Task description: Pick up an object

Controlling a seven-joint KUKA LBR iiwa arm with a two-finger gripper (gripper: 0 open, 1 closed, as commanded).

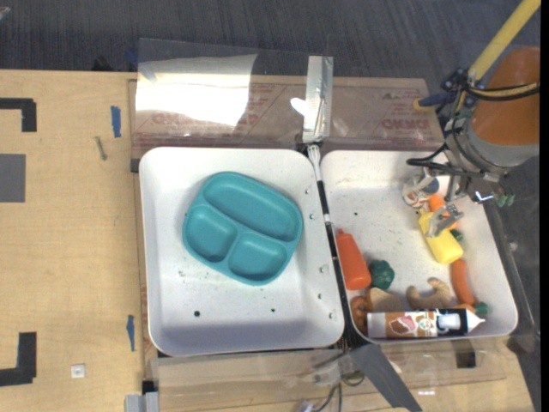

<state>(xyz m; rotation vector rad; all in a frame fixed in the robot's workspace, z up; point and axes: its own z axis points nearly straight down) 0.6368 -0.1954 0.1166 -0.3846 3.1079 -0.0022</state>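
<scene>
Yellow block [445, 247] lies slanted under the gripper [440, 219]; the arm reaches down from the right.

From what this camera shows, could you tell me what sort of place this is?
Probably a robot-grasping test bench in a lab: two white bins on a wooden bench, a teal divided plate in one, toy food like a carrot in the other.

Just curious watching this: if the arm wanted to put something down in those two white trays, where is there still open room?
Left bin: bare floor along the front and left edges, around the teal plate. Right bin: the back-left patch, above the orange bottle. Crowded: the right bin's front, near the tube, and by the gripper.
</scene>
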